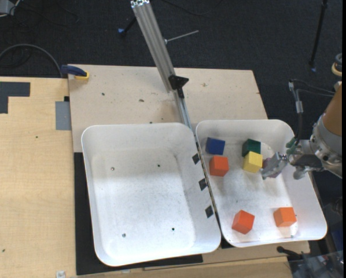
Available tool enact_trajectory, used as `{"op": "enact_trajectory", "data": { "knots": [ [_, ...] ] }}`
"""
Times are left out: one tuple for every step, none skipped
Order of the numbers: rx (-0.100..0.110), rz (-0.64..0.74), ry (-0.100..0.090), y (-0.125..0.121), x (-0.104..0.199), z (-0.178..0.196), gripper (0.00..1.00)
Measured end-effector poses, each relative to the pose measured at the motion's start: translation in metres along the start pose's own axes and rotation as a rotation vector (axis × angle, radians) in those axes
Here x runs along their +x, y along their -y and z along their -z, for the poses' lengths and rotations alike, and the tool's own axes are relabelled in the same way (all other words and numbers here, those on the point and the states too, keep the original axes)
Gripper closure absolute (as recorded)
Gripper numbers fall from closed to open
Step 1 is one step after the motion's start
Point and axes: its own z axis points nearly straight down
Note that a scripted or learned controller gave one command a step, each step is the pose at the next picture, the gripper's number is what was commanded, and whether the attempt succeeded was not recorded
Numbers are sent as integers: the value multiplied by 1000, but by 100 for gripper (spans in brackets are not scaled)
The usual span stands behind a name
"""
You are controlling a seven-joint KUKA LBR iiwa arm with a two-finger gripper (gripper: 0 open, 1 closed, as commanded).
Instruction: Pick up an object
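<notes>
No legible text, labels, brand marks, numbers or signs appear on any surface in the camera view, at this resolution.

On the wooden desk (219, 91) sit two shallow white bins side by side. The right bin (309, 227) holds six cubes: a blue cube (215, 146), a green cube (251, 147), a yellow cube (253, 161) touching the green one, a red-orange cube (218, 165) just below the blue, and near the front another red-orange cube (243, 221) and an orange cube (284, 216). The pincer (271, 168) reaches in from the right, just beside the yellow cube. The left bin (98, 213) lies beside it.
</notes>
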Motion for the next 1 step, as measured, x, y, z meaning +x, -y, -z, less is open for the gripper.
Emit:
{"op": "enact_trajectory", "data": {
  "knots": [
    [5, 14, -3, 7, 57, -16, 0]
  ]
}}
